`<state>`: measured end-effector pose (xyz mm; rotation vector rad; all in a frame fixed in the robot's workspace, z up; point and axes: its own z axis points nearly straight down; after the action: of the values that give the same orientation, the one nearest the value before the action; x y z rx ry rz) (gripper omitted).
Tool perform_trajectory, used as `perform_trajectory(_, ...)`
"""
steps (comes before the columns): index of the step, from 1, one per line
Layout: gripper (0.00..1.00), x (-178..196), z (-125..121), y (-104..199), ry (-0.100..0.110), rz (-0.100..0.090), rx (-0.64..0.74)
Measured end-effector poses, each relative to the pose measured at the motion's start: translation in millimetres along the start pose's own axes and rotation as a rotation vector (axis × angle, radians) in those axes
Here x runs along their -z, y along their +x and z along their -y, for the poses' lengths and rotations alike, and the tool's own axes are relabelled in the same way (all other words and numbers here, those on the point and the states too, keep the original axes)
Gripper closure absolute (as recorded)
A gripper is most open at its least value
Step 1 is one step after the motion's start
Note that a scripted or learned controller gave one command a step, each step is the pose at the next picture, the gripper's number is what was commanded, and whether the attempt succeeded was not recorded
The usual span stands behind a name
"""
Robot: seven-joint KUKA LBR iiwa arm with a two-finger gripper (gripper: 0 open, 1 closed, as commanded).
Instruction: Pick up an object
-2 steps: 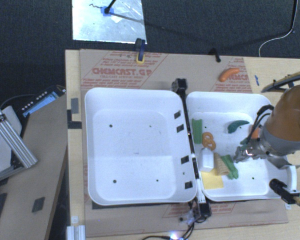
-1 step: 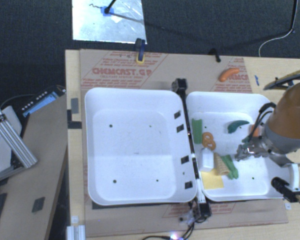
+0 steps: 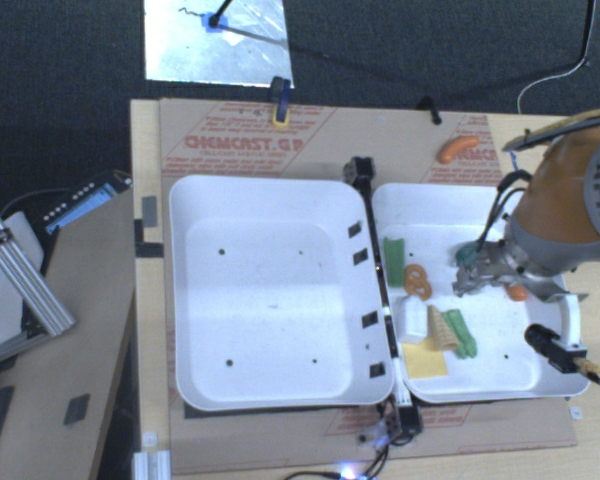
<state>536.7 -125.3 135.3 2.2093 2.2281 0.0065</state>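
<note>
We see the tool (image 3: 472,273) low inside the right bin (image 3: 500,383), near its middle right, and we cannot tell its state, since its tip is a blur of grey metal with a teal patch beside it. The things it could take lie mostly to its left and below: a green block (image 3: 393,261) by the bin's left wall, an orange pretzel-shaped piece (image 3: 417,281) just beside that, a white block (image 3: 414,318) under the pretzel, a yellow flat square (image 3: 424,359) near the bin's front, and a tan cone (image 3: 440,329) touching a green pod-like piece (image 3: 461,332). A small orange bit (image 3: 518,291) sits just right of the tool, partly hidden by it. The arm (image 3: 570,203) comes in from the right, its orange band bulging above the bin's right side, the wrist bent down into the bin. The left bin (image 3: 195,368) lies beside it on the tabletop (image 3: 310,138), and an orange sausage-like toy (image 3: 458,149) rests on the board behind the right bin
</note>
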Motion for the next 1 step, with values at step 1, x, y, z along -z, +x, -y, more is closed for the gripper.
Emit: perform_trajectory(1, 1.00, -52.3, 51.5, 17.6, 0.007, -0.001, -0.007)
